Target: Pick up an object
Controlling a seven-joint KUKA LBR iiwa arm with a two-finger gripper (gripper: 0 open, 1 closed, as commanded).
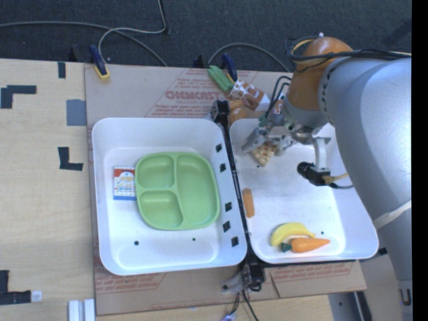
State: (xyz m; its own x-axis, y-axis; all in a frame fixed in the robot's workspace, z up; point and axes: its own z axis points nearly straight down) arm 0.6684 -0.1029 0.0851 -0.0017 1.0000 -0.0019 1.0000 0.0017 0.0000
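A small tan waffle-like piece [263,154] lies at the far left of the right bin [348,243], right at the tips of the gripper [266,141]; whether it is pinched cannot be told. Nearer lie an orange sausage [248,202], a banana [290,233] and a carrot [309,245]; the left bin [107,246] holds a green divided plate [178,190] beside a small card [124,182].

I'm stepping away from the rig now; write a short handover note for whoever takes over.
Gripper: low over the far end of the right bin, by a waffle-like piece; grasp state unclear.
Right bin: small orange piece, banana, carrot.
Left bin: green divided plate, small card.
Done: nothing visibly lifted.
Left: secure one object and raise it.
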